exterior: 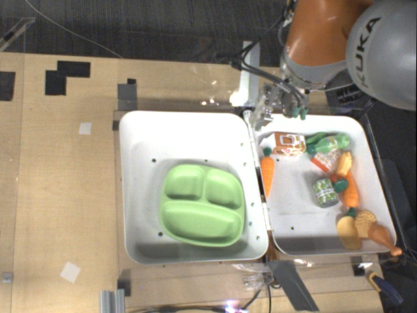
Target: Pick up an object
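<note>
The right bin (306,230) holds several toy foods. A carrot (267,173) lies along its left wall, with a small orange and white packet (288,144) just beyond it. A green bottle (329,142), a small green can (324,192), a second carrot (350,182) and yellow pieces (352,230) crowd the right side. My gripper (268,113) hangs over the far left corner of this bin, above the divider between the two bins. It is apart from the foods, and nothing shows in it.
A green three-compartment plate (203,204) lies in the left bin (140,175). The arm's orange band and grey body (339,31) loom over the far right. The wooden bench (58,194) stretches to the left.
</note>
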Robot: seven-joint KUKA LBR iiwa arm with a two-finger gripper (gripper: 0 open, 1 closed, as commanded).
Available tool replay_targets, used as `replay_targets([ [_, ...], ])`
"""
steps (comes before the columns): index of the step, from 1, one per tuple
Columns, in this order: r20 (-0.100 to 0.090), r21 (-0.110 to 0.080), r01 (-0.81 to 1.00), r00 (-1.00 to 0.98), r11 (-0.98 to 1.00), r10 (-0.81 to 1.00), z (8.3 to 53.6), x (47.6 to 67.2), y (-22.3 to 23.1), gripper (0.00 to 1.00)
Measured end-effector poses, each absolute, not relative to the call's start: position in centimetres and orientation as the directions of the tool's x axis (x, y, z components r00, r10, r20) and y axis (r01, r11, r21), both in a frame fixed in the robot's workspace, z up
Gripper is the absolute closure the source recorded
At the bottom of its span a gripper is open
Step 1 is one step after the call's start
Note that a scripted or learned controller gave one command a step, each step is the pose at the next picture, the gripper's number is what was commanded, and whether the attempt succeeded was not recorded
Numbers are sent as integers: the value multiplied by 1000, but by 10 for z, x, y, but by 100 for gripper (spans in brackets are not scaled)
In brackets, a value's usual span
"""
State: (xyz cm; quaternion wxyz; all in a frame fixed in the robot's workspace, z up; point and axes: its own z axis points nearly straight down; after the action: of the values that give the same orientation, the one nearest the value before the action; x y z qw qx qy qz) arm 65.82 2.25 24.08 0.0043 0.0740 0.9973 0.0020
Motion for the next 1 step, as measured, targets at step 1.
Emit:
replay_targets([
  [1,-11,3,247,-969,969,247,252,653,-28,100],
])
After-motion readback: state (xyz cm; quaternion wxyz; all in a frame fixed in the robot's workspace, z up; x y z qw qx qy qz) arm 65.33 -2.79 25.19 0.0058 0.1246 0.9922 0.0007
